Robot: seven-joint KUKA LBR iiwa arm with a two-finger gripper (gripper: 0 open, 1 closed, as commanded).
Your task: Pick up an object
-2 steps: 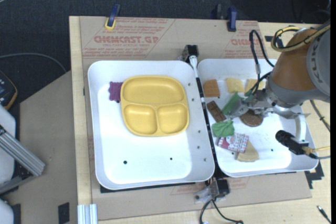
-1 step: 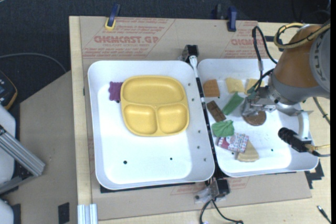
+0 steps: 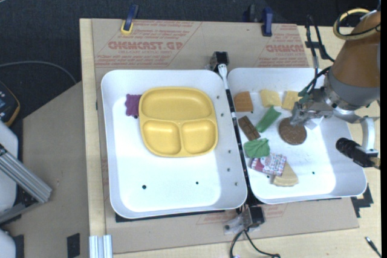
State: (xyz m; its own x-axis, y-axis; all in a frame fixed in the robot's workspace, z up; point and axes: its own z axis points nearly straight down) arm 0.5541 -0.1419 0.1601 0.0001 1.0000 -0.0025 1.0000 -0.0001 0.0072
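At right of frame, the pincer (image 3: 300,116) hovers over the brown disc (image 3: 292,133); opening unclear. Descend squarely, centred, before closing.

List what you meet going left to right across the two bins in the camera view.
Purple piece → yellow tray → orange-brown block → green strip → brown disc with the gripper above it.
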